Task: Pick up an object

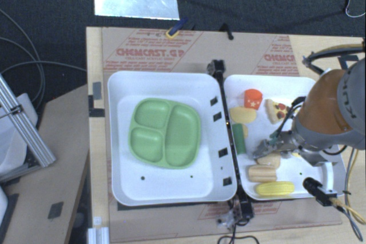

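The right bin [297,84] holds several toy foods. An orange cup with a star [253,98] stands at its back. A pale yellow piece [242,116] lies just in front of the cup, and a pizza slice [277,111] lies to its right. A green cylinder [238,138] runs along the bin's left wall. A tan sausage-shaped piece [262,172] and a yellow corn cob [274,188] lie at the front. My gripper [266,148] hangs low over the bin's middle, just above a tan bun-like piece [270,160]. The arm's grey and orange body [331,108] covers the bin's right side.
The left bin [123,123] holds a green divided plate [166,132] in its middle. A black divider with clips [224,123] runs between the two bins. Cables [331,54] loop above the arm at the right edge.
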Controlling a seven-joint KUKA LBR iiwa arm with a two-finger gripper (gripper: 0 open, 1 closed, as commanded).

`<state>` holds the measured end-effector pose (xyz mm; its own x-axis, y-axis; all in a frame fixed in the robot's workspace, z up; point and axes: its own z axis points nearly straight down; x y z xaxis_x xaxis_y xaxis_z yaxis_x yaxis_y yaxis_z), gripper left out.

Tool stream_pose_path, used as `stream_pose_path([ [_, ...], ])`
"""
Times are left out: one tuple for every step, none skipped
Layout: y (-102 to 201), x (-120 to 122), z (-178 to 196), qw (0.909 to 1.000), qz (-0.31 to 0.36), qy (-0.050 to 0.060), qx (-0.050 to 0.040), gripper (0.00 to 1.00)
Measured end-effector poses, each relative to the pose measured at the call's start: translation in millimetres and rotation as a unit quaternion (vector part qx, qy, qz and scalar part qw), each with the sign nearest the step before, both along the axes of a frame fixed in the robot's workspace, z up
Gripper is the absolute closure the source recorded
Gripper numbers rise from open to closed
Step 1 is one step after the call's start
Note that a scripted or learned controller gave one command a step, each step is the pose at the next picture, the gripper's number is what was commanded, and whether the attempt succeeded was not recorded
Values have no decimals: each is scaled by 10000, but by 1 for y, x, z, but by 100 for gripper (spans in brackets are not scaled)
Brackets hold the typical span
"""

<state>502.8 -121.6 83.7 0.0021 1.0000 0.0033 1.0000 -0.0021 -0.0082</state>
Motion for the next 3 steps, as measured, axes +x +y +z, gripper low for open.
stream_pose_path([
  [0,7,12,10000,15,-66,-16,100],
  [75,22,106,9999,75,-100,-7,100],
  [122,-7,100,10000,52,-41,-6,100],
])
